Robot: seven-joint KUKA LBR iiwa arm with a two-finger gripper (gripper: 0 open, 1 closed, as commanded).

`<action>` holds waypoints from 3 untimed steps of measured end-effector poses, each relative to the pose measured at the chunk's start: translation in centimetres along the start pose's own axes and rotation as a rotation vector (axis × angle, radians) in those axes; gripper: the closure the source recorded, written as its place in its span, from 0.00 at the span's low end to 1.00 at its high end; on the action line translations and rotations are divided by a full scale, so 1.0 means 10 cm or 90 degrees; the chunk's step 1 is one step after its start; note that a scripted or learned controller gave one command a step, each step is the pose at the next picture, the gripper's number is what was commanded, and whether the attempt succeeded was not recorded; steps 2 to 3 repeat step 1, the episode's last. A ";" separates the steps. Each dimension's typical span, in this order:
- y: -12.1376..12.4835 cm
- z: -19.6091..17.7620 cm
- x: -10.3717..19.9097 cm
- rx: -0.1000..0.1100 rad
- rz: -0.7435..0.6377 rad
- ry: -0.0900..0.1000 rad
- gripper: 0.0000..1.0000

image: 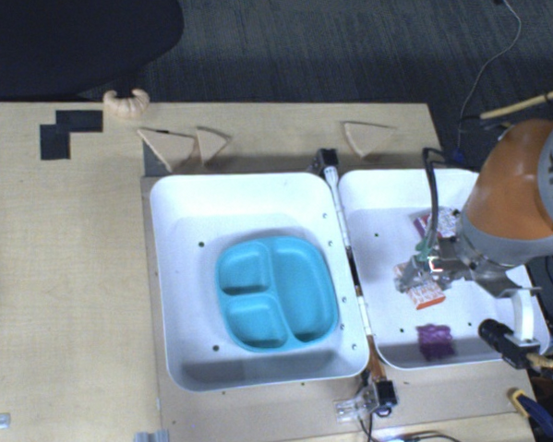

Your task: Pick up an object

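Grey claw [418,275] hangs low in the right bin [378,210] over an orange-and-white packet [429,296]; its grip can't be told.

You see two shallow white plastic bins [182,267], a turquoise three-compartment plastic tray [276,291], a small purple block [435,340], an orange-and-white packet [429,295], and pale tan bench [68,300].

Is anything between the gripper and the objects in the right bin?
Nothing visible. The gripper is low in the right bin, right at the orange-and-white item. The purple object sits apart, nearer the front wall.
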State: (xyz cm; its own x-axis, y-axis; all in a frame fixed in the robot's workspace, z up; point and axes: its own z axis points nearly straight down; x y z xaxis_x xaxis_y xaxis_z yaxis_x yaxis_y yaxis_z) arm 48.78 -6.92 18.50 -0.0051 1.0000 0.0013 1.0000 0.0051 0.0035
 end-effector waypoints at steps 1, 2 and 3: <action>0.91 0.01 0.23 0.000 -0.001 -0.001 1.00; 0.91 0.01 0.23 0.000 -0.001 -0.001 1.00; 0.91 0.01 0.23 0.000 -0.001 -0.001 1.00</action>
